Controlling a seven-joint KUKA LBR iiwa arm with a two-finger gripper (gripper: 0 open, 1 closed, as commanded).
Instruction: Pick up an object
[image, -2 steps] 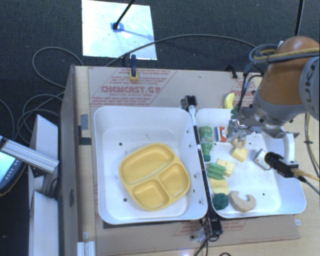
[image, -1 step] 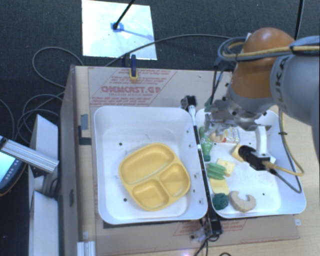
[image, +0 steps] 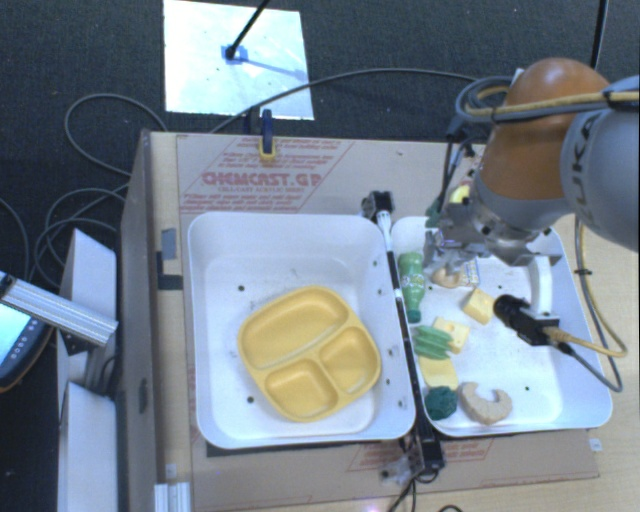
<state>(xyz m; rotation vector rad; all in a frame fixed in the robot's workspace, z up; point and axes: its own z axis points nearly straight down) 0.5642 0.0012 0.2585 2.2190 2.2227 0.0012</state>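
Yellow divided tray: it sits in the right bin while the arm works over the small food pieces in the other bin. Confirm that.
Not quite. The camera view shows the yellow divided tray in the left bin; the arm is over the small food pieces in the right bin.

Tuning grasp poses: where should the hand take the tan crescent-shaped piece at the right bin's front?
Take the tan crescent-shaped piece across the middle of its arc, coming straight down. It appears to lie flat with the notch facing front; the dark green lump crowds its left end, so avoid that side.
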